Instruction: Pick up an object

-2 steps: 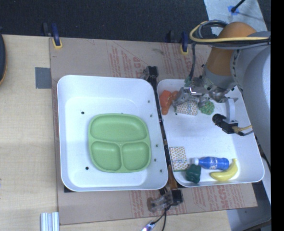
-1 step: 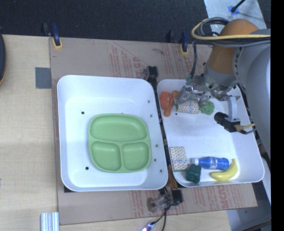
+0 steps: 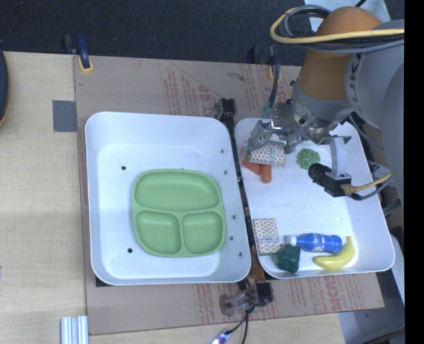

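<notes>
Packet (image 3: 267, 155) under gripper (image 3: 272, 136), grip unclear; beside carrot (image 3: 257, 169) and broccoli (image 3: 308, 157); bottle (image 3: 316, 243), banana (image 3: 337, 257) well apart.

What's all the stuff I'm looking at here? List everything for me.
Bins: two, white, side by side; left bin, right bin.
Divided plate: one, green, middle of the left bin.
Banana: one, yellow, near corner of the right bin.
Bottle: one, blue with a white cap, beside the banana.
Dark green object: one, left of the bottle.
Patterned packets: two, one at the right bin's left wall, one under the gripper.
Carrot: one, orange, below that packet.
Green leafy piece: one, far end of the right bin.
Arm: one, grey with an orange band, its gripper low over the far packet.
</notes>
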